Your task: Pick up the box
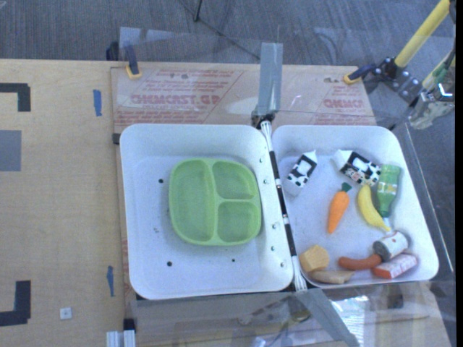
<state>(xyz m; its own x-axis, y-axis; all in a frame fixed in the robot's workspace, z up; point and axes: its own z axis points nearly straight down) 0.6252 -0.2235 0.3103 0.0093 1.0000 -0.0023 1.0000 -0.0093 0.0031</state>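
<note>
The left bin [137, 215] holds a green divided plate [215, 202]. The right bin [414, 166] holds all the small toys. Going across it, a cow-patterned carton [302, 170] lies near the dividing wall and an orange cheese wedge [314, 257] sits at the near rim. Next come a carrot [337, 210], a sausage [357, 262], a second cow-patterned carton [360, 168] and a banana [371, 208].

The green box [388, 187] lies close to the bin's right wall, on the side the arm reaches in from. It touches or nearly touches the banana on its far side from that reach. I take this to be the task's box, though a red-and-white pack [396, 267] at the near right corner could also answer to the name.

The green box looks light, stiff-sided and smooth, probably hollow plastic, so it may slip or skid under a glancing touch. The best hold is likely across its narrow width at mid-length, coming straight down. One finger would go into the tight gap by the banana.

The gripper's state and the arm's pose I cannot tell from this view.
</note>
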